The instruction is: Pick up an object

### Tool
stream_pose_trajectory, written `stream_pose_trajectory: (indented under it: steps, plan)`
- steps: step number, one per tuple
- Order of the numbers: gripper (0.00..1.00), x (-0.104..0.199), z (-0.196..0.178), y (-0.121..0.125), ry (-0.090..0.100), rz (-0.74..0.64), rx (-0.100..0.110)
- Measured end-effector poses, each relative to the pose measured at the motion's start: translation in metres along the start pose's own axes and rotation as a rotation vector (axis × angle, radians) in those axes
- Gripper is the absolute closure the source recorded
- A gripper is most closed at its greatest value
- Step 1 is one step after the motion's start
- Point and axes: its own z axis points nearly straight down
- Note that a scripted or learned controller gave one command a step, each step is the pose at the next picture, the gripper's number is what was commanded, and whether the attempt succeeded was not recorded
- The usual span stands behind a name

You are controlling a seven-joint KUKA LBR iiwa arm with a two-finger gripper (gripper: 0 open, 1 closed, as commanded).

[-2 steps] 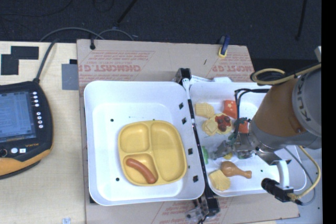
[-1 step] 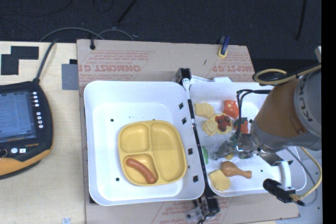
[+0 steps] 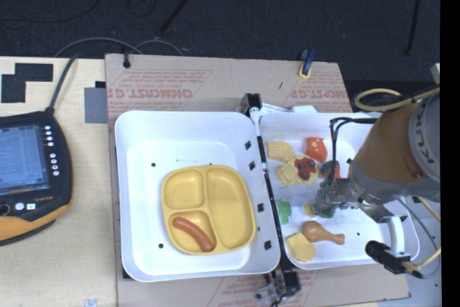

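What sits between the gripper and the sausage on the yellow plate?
In the camera view, between gripper and sausage lie a green piece, the bins' adjoining walls and bare yellow plate.

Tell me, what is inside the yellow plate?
A sausage lies in the front compartment of the plate. The two back compartments look bare. The plate sits in the left bin. Nothing covers the plate, so all of it can be seen.
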Motion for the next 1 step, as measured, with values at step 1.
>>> stream_pose_trajectory:
  steps: [1]
  plan:
    - [1.00, -0.0014, -0.0091, -0.0006, 0.002, 0.005, 0.003]
